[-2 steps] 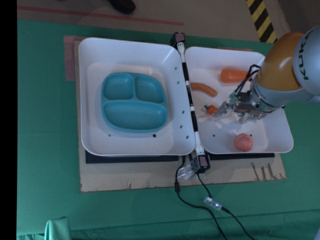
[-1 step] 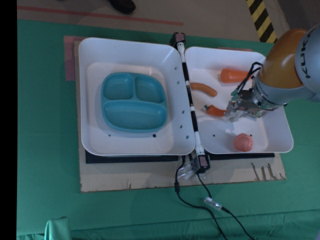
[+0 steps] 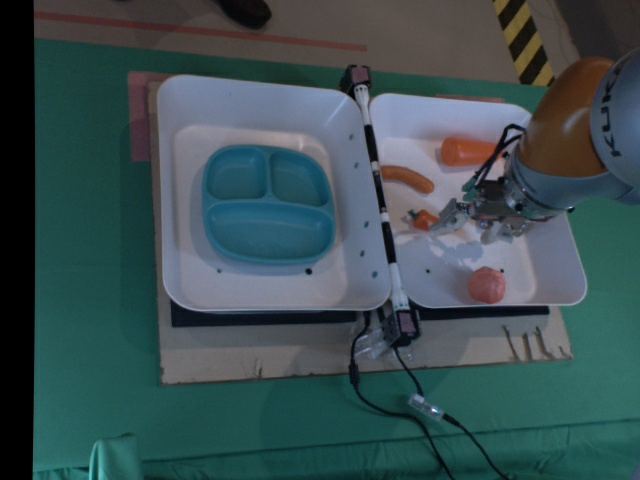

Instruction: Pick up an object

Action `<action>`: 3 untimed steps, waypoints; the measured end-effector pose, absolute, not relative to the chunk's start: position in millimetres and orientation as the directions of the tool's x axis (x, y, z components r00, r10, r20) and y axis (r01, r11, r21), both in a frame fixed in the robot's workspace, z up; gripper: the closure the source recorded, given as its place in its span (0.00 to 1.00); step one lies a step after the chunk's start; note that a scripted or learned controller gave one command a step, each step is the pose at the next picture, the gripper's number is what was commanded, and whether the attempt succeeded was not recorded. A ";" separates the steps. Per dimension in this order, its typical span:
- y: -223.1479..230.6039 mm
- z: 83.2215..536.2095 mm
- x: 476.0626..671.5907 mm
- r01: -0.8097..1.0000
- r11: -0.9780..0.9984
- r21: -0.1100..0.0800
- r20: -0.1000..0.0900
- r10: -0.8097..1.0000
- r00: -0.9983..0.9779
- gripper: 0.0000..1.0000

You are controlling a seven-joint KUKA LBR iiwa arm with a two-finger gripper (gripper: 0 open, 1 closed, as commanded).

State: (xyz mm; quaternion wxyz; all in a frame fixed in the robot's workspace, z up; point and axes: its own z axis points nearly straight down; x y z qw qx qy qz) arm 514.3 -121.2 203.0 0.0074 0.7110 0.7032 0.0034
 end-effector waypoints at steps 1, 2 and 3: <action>-122.4 212.4 515.4 1.000 -0.014 0.017 -0.007 1.000 0.014 1.00; -155.3 241.6 586.1 1.000 -0.003 0.002 -0.003 1.000 0.003 1.00; -187.8 323.7 632.1 1.000 -0.003 0.002 -0.004 1.000 0.003 1.00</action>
